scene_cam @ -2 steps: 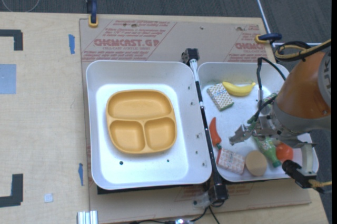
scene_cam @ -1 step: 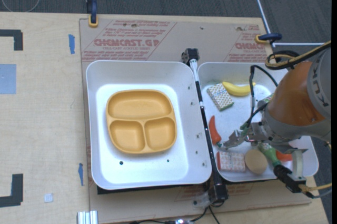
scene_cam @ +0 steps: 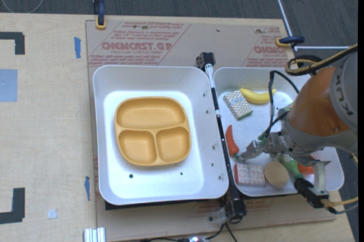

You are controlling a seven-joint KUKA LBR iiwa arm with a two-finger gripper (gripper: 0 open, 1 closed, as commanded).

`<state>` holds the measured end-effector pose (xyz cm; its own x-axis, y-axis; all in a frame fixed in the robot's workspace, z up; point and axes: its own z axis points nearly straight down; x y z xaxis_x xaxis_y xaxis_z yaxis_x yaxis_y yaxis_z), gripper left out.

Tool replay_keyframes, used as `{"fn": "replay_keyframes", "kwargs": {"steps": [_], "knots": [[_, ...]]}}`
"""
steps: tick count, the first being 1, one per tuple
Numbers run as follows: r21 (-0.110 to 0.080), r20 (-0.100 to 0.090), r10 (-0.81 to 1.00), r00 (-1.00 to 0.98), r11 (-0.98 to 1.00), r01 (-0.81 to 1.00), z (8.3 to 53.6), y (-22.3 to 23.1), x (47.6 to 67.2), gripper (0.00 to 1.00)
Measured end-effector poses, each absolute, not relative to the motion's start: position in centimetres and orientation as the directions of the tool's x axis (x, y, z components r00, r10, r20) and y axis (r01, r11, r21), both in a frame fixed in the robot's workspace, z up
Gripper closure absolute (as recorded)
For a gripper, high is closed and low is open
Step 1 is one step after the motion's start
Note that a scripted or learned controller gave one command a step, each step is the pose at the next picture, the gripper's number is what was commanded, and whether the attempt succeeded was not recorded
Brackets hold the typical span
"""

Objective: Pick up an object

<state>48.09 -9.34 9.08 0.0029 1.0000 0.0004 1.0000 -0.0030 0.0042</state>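
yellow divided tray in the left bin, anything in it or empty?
Empty. All three compartments of the yellow divided tray show bare yellow floor. It lies flat, right way up, in the left bin.

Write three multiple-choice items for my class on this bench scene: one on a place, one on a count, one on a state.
1. Where does the banana lie?
A. in the left bin
B. at the far end of the right bin
C. on the bench outside both bins

2. How many compartments has the yellow tray?
A. two
B. three
C. five

3. What is in the yellow tray's compartments?
A. nothing
B. the banana
C. a sponge

Answers:
1 B, the banana lies near the right bin's far rim.
2 B, one wide compartment and two smaller ones.
3 A, all three compartments show bare yellow plastic.
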Motion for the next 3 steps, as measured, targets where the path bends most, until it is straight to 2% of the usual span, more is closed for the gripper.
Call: {"fn": "replay_keyframes", "kwargs": {"steps": [3], "knots": [[0.009,-0.001,1.0,0.001,-0.001,1.0,9.06,-9.43,48.22,0.0]]}}
